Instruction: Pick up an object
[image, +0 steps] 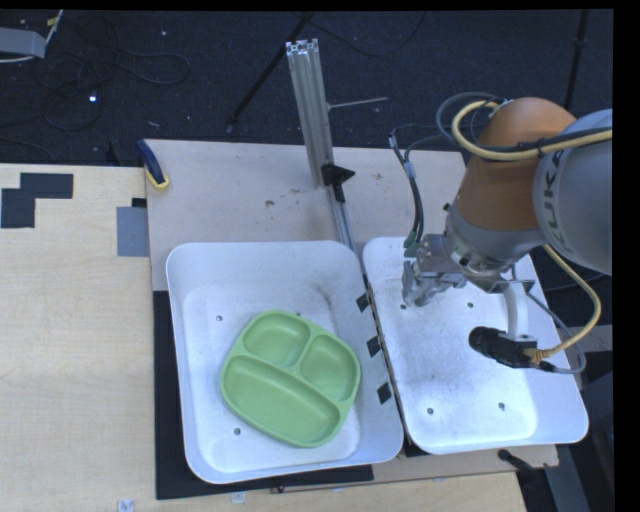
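A pale green plastic plate with three compartments (291, 378) is seen lying flat in the left shallow white bin (200, 280), well apart from the arm. The grey arm with its orange band (515, 150) is reached in from the right, and its two-finger gripper (422, 290) is placed above the back left part of the right white bin (500, 420). Nothing is seen between the jaws; how far they are spread cannot be told

aluminium post (312, 110) upright behind bins | blue-yellow clamp (153, 166) at bench corner
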